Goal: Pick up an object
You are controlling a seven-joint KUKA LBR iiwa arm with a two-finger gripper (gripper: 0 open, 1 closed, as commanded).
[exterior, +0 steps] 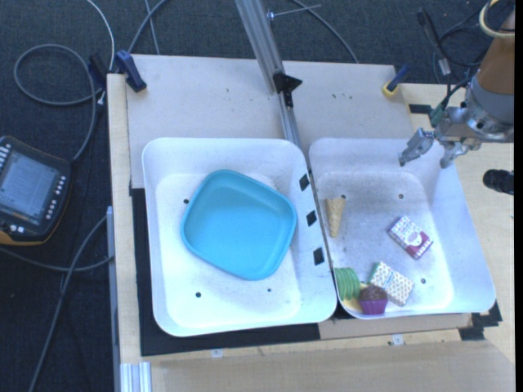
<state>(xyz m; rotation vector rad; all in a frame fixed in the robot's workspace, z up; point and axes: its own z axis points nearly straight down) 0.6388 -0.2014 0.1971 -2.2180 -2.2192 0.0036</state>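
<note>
Gripper (431, 151) is observed spread and unladen above the right bin (470, 219) rim — nothing is held. Nearest candidates: patterned packet (410, 236), cone (336, 215). Risk noted — fingers may be closed on bare floor.

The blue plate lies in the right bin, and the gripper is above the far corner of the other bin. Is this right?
Not quite: the camera view shows the blue plate in the left bin. The gripper hangs over the right bin's far corner.
</note>
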